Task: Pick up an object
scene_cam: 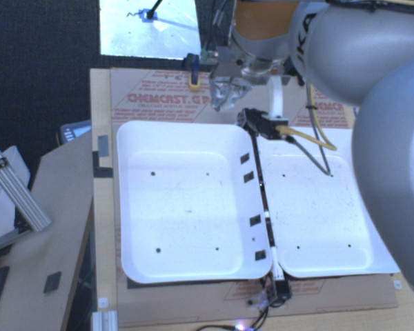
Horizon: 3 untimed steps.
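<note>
white smooth bins (pixel 186 205), rounded corners | metal claw (pixel 224 96) over printed board (pixel 159 99)

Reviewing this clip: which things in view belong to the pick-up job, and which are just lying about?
Job in hand:
- gripper, above the left bin's far rim
- left bin
- right bin

Lying about:
- red-printed board under the bins
- aluminium rail, off the bench at left
- shiny panel beyond the bench

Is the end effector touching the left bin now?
Apart. The camera view shows printed board between the end effector and the far rim of the left bin.
</note>
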Motion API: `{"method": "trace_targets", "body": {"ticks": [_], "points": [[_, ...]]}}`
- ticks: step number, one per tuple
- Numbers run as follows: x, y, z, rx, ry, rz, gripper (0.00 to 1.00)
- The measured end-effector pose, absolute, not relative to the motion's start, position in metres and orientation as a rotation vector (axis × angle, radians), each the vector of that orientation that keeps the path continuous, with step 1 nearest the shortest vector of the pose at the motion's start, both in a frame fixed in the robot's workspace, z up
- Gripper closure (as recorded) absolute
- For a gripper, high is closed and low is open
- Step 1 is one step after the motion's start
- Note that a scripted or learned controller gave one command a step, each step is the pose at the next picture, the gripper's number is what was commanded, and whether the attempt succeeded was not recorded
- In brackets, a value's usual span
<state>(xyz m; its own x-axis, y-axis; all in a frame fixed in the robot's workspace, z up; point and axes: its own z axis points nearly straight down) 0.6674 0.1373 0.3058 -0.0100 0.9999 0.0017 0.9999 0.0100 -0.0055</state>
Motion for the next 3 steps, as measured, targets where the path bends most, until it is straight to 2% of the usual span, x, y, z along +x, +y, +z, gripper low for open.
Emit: {"method": "trace_targets", "body": {"ticks": [1,2,3], "points": [[0.669,0.168,0.434,-2.218,-2.236,-0.022,1.0],[0.668,0.177,0.542,-2.219,-2.233,-0.018,1.0],[0.668,0.127,0.473,-2.223,-2.219,0.004,1.0]]}}
